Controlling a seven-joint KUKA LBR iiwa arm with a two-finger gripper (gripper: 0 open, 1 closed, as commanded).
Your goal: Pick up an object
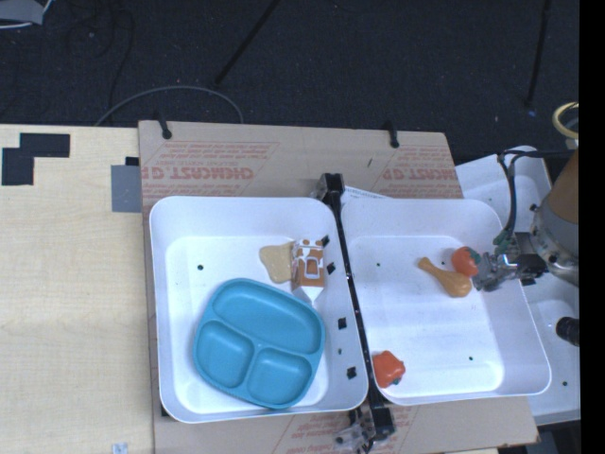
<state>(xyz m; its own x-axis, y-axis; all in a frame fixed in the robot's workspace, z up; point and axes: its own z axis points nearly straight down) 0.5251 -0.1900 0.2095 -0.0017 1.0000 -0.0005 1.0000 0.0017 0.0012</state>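
Gripper [489,272] at right bin's [430,367] right wall, touching tan gourd-shaped toy [447,276] w/ red-orange end; claw opening can't tell.

Grey arm [558,239], orange band, black cable, small metal pincer [487,272]

Blue divided plate [258,355], left bin [180,225]

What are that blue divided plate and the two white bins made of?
The blue plate looks like moulded plastic: uniform colour, soft sheen, rounded compartment edges. The white bins also seem plastic, smooth and slightly glossy with rounded corners, though I can't be certain.
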